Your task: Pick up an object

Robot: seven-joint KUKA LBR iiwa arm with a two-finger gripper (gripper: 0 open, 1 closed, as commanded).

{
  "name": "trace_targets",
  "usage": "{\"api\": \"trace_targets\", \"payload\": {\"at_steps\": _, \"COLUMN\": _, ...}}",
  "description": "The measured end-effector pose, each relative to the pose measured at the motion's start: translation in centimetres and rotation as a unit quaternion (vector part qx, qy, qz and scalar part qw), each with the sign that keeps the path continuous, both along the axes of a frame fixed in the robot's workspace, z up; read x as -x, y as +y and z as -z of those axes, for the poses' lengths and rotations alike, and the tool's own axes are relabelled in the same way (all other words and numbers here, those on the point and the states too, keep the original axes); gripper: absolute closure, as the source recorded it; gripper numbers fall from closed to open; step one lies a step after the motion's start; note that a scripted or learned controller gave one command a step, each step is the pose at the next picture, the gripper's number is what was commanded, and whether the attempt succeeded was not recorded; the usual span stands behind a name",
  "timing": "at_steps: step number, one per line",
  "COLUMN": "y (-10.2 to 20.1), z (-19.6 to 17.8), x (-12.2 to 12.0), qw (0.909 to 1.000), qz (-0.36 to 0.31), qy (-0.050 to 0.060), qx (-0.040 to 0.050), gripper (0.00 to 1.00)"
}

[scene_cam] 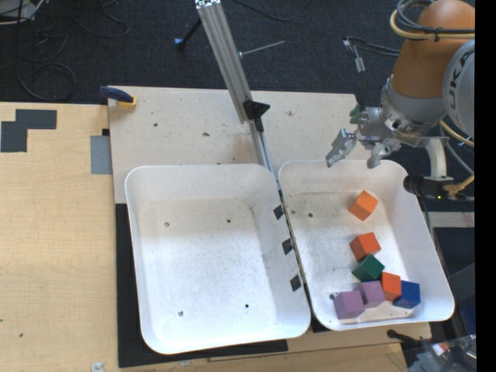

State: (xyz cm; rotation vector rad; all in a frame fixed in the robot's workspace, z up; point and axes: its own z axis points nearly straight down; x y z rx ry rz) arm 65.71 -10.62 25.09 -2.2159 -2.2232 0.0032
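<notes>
Arm: the grey arm (434, 53) reaches in from the right, hanging above the far edge of the right bin (422, 215).
Claw: the gripper (358, 152) has its fingers spread apart, nothing between them, above the bin's far rim.
Orange block (363, 204): alone in the far half of the right bin, nearest the claw but apart from it.
Cluster: a red-orange block (364, 245), green block (368, 268), another orange block (391, 285), blue block (408, 294) and two purple blocks (359, 298) bunch at the near right corner.
Left bin (155, 184): beside the right one, rims meeting.
Bench (178, 122): a metal post (229, 56) rises behind the bins.
</notes>
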Motion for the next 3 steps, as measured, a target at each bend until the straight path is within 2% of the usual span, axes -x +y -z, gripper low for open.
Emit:
{"api": "trace_targets", "payload": {"at_steps": 1, "y": 0.0, "z": 0.0, "x": 0.0, "qw": 1.0, "qz": 0.0, "qy": 0.0, "qx": 0.0001, "gripper": 0.0}}
{"api": "trace_targets", "payload": {"at_steps": 2, "y": 0.1, "z": 4.4, "x": 0.2, "qw": 1.0, "qz": 0.001, "qy": 0.002, "qx": 0.0002, "gripper": 0.0}}
{"api": "trace_targets", "payload": {"at_steps": 3, "y": 0.1, "z": 9.9, "x": -0.6, "qw": 1.0, "qz": 0.0, "qy": 0.003, "qx": -0.0001, "gripper": 0.0}}
